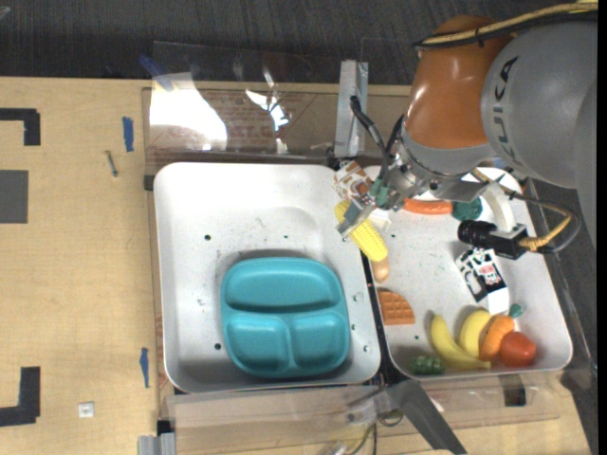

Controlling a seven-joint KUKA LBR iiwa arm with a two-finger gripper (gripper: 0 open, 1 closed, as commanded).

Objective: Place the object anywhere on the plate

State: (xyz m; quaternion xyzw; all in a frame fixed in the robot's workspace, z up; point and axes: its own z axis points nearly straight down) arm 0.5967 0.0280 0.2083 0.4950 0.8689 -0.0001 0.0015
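A teal divided plate [283, 325] lies in the left bin [190, 207], toward its front. My gripper [361, 214] hangs over the divider between the two bins, just beyond the plate's far right corner. It is shut on a yellow corn cob [372, 242]. The cob's upper end sits between the fingers, and the rest slants down to the right over the inner edge of the right bin [555, 311]. The cob is off the plate, up and to the right of it.
The right bin holds an orange carrot [427, 207], a waffle piece [395, 306], a banana [446, 341], a yellow fruit [474, 328], a tomato [517, 349], a small green item [427, 363] and a black-and-white package [484, 271]. A clear wall [247, 112] stands behind the bins.
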